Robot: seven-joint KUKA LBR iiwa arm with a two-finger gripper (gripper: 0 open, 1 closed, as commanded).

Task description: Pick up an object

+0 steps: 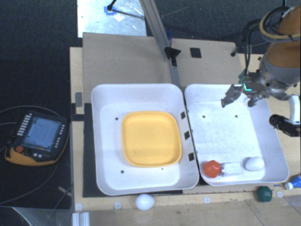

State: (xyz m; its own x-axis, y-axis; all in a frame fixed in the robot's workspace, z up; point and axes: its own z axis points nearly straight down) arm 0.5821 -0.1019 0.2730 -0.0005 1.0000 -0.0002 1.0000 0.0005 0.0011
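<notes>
Jaws point(241, 98) hang spread apart over the upper right part of the right bin point(225, 131), in the right of the frame, with nothing between the two dark fingers point(230, 97). Above them the grey wrist carries an orange band point(283, 55), at the upper right edge.

Along the lower wall of the right bin lie three things in a row: an orange ball point(211, 168) at the left, a small white block point(232, 168) just beside it, and a white egg point(254, 164) to the right. All three sit well apart from the jaws.

Left bin point(106, 126) holds a yellow plate point(151, 138) in its middle.

On the counter point(207, 211), below the left bin, rests another white egg point(145, 202). A dark green ball point(264, 193) lies at the lower right, outside the right bin
</notes>
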